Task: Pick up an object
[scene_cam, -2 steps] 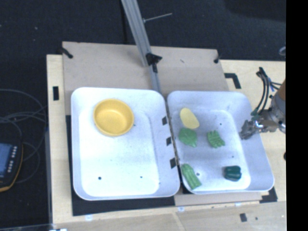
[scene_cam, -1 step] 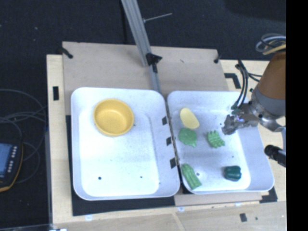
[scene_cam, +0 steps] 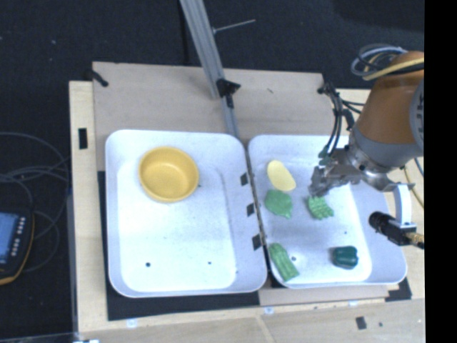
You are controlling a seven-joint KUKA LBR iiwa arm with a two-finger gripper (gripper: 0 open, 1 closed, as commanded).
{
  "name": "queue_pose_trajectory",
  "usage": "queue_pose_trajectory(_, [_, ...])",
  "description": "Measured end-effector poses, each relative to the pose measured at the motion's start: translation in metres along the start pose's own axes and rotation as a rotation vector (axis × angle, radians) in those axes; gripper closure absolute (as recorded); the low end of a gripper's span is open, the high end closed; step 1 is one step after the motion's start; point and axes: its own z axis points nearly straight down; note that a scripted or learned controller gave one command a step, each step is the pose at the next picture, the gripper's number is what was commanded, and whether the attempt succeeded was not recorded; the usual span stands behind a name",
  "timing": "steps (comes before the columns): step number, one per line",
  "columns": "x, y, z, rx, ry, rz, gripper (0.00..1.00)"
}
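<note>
Over the right bin [scene_cam: 371, 274], the gripper [scene_cam: 319, 186] hung just above a green piece [scene_cam: 320, 207], jaw state could not be told, yellow bowl [scene_cam: 168, 174] sat in the left bin [scene_cam: 121, 263].

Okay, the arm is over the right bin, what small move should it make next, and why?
Probably a short straight descent. The gripper hovers right above the green ridged toy in the right bin, nearly touching its top edge, and the toy lies apart from the green leafy piece beside it.
</note>
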Motion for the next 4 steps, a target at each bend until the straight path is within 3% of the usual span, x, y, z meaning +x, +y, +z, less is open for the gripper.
queue_pose_trajectory(3, [0.144,0.034,-0.021,0.001,0.000,0.000,1.00])
queue_pose_trajectory(4, [0.188,0.043,-0.008,0.003,-0.001,0.001,1.00])
